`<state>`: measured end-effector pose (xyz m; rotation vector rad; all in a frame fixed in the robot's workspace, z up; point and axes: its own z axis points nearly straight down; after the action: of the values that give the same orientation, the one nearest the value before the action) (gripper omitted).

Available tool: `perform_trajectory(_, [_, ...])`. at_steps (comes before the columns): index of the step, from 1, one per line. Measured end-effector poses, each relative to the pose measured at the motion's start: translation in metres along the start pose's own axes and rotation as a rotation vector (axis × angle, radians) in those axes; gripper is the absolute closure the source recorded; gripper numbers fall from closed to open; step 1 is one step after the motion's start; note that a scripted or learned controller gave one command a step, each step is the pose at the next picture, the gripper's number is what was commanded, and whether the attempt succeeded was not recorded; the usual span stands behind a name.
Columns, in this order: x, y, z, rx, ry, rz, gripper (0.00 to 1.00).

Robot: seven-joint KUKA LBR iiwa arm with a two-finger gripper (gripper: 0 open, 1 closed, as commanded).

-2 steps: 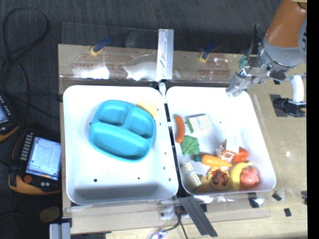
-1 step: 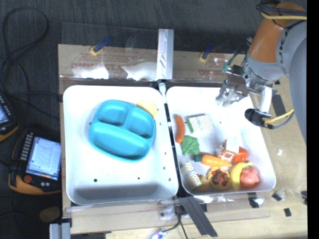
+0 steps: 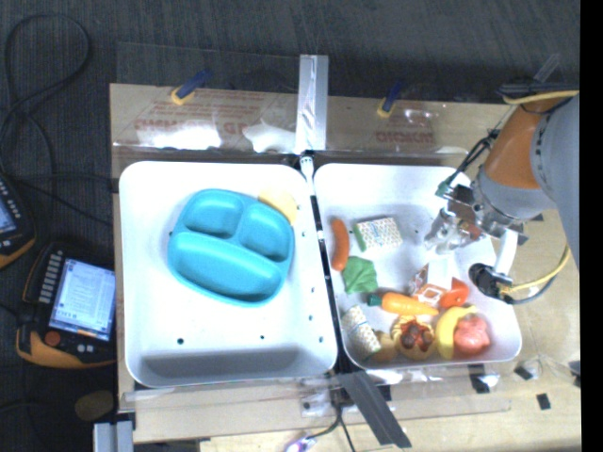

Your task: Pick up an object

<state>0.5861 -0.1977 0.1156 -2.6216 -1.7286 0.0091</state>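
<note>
The hand (image 3: 450,226) is poised over the right bin (image 3: 415,175), its grip state not discernible. Toy food is heaped along the front: a carrot (image 3: 407,302), a banana (image 3: 445,329). Neighbours could be nudged or snagged in such crowding.

2 white bins (image 3: 132,252), 1 blue tray (image 3: 231,245), 2 carrots (image 3: 339,243).
</note>
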Motion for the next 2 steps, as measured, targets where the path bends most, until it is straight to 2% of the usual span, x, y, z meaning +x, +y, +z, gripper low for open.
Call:
perform_trajectory(1, [-0.0003,-0.0002,-0.0085,0.002,-0.001,-0.001,1.00])
perform_trajectory(2, [-0.0002,-0.0003,-0.0084,0.002,-0.001,0.000,0.00])
